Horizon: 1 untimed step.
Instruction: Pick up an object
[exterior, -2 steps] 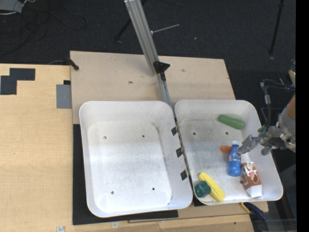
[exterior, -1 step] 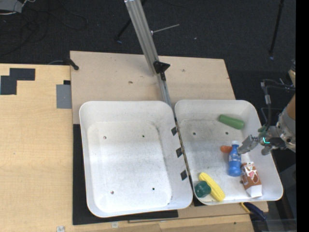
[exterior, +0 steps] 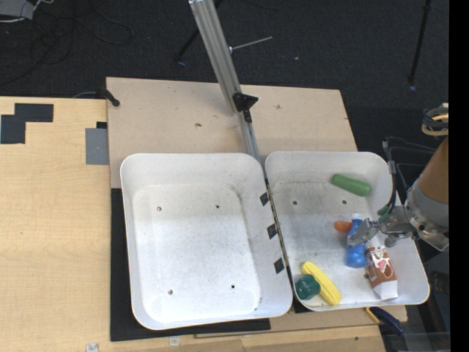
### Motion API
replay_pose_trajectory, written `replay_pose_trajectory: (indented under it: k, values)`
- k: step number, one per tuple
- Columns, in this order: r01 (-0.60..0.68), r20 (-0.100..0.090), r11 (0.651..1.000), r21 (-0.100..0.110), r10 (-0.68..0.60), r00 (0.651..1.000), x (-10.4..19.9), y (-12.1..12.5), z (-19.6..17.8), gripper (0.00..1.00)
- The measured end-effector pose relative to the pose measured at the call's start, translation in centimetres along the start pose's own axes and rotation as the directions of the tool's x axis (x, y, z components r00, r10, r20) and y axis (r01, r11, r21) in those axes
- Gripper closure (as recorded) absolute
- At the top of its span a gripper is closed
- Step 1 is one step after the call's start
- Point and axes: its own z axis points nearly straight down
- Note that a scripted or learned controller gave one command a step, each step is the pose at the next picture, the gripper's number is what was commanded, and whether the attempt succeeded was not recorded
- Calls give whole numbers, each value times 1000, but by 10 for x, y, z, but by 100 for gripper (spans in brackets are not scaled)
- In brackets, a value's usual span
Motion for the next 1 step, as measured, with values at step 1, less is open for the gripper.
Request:
replay_pose_trajectory:
  k: [1]
  values:
    - [-1, 4, 1000, -10, 1, 1000, 1, 4, 46, 0]
